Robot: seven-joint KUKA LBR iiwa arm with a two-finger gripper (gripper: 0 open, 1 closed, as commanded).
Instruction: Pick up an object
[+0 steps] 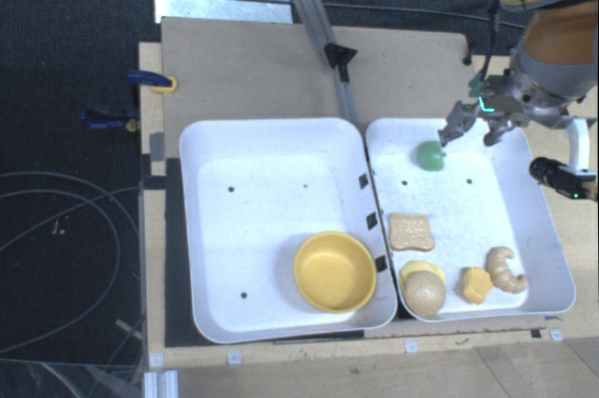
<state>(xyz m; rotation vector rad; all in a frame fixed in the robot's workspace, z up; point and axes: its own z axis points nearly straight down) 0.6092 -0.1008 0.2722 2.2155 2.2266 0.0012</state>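
Note:
My gripper (474, 129) hangs open over the far edge of the right bin (524, 199), its two fingers spread apart with nothing between them. A small green round object (430, 155) lies just below and to the left of the left fingertip, apart from it. Nearer the front of the same bin lie a tan toast slice (411, 232), a round cream bun (423, 289), a small yellow piece (475, 285) and a croissant (506, 270).
A yellow bowl (335, 270) sits in the front right corner of the left bin (234, 199). A slanted metal pole (314, 3) crosses above the bench behind the bins. Blue and yellow clamps (140, 96) grip the bench's left edge.

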